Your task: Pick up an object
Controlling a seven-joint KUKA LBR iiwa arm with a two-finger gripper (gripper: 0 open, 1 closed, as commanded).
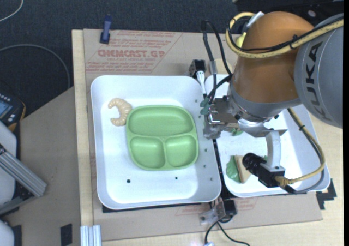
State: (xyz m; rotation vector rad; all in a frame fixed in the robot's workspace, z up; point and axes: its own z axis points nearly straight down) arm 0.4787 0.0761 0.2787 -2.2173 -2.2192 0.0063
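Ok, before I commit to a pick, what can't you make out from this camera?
- Hand: mostly under the orange wrist band; finger state unreadable.
- Right bin: largely covered by the arm; contents beneath hidden.
- Green and tan object: partly behind a black fitting, identity unclear.
- Croissant-like item beside the green tray: too small to identify.

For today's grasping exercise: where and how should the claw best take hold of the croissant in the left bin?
Probably across the thick middle of the croissant, coming straight down. It lies flat, curved like a C, beside the green divided plate, so its outer left side offers the most room.
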